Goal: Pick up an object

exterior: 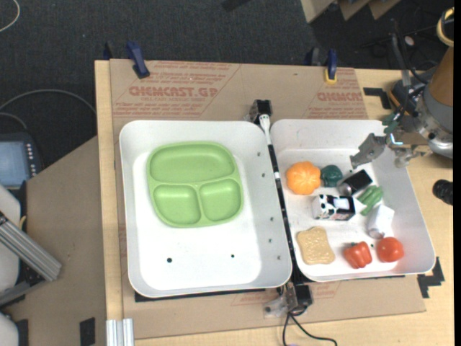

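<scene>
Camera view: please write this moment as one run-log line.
gripper: over right bin, holding nothing seen | orange, toast, tomato: in right bin | green tray: in left bin

I get bright, even light from overhead, with soft shadows. The white bins (209,280) glare slightly. The picture is a little grainy, and the dark floor (57,20) loses detail.

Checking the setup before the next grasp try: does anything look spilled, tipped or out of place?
Nothing stands out. The green tray lies flat in the left bin; the toys, orange included, cluster inside the right bin.
</scene>
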